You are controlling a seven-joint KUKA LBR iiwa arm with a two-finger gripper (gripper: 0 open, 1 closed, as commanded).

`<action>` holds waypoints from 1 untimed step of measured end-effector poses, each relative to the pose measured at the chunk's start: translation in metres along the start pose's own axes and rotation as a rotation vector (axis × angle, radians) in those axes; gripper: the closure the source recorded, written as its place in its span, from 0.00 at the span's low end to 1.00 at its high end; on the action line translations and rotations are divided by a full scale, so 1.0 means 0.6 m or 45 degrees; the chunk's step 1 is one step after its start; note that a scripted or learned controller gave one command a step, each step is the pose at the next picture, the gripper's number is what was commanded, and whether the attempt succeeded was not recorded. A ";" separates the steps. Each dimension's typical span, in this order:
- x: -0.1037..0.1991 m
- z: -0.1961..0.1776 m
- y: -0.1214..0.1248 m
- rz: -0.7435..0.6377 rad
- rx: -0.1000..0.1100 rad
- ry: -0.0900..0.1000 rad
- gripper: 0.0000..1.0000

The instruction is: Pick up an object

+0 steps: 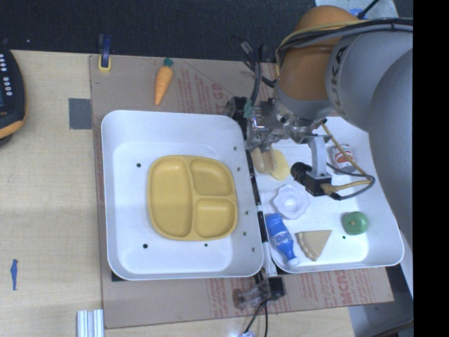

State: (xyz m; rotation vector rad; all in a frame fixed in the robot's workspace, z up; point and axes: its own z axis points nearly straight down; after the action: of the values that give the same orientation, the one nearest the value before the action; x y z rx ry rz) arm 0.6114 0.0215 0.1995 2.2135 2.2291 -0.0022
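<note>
grey arm's gripper point(265, 140) sits low over the tan block point(263, 161) in the right bin point(379, 255), can't tell its state; looks like the reach step, next a clean lift.

Left bin point(116, 188): open around yellow tray point(192, 196).
Right bin point(382, 248): crowded by blue bottle point(280, 237), green ball point(355, 222), wedge point(315, 243).

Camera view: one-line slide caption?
KUKA arm lowers its tool over the cluttered right bin; yellow divided tray sits in left bin.
</note>
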 end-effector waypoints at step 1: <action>-0.012 0.010 0.047 0.000 -0.001 0.000 1.00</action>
State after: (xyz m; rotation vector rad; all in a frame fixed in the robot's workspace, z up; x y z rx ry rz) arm 0.6394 0.0147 0.1933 2.2131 2.2288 -0.0014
